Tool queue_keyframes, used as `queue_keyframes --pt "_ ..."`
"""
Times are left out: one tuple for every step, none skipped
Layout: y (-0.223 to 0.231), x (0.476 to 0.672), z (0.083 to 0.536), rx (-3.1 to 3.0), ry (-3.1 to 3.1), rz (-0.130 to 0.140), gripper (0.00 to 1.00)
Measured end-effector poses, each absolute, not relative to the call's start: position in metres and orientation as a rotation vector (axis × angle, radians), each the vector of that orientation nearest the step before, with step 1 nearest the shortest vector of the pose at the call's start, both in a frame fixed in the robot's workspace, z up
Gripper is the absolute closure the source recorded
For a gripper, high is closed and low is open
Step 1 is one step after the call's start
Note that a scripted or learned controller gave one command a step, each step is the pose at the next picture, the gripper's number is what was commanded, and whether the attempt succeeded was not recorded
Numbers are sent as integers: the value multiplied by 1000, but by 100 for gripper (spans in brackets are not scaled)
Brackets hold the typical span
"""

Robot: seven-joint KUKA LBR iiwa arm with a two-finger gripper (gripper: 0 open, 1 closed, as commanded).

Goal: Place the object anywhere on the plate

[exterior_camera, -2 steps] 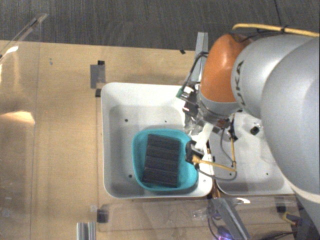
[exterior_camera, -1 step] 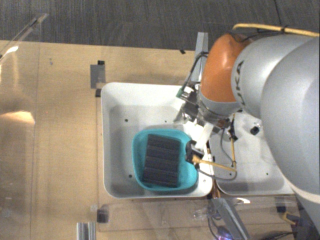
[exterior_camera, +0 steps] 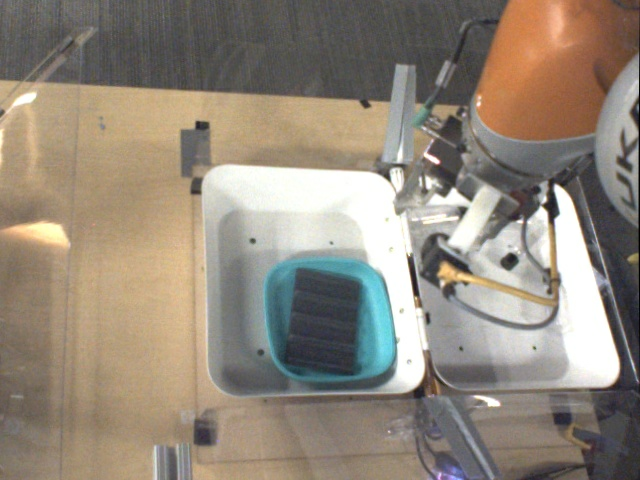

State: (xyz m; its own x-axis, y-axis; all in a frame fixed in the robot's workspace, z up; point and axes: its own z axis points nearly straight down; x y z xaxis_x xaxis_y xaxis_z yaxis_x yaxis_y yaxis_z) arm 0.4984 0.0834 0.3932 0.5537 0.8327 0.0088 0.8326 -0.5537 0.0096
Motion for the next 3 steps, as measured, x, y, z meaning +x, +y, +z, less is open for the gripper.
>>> queue_keyframes --pt "-19 489 437 2674 1636 15 0" --pt "-162 489 430 2733 1533 9 0" --pt "-160 491 442 2719 1543 17 100"
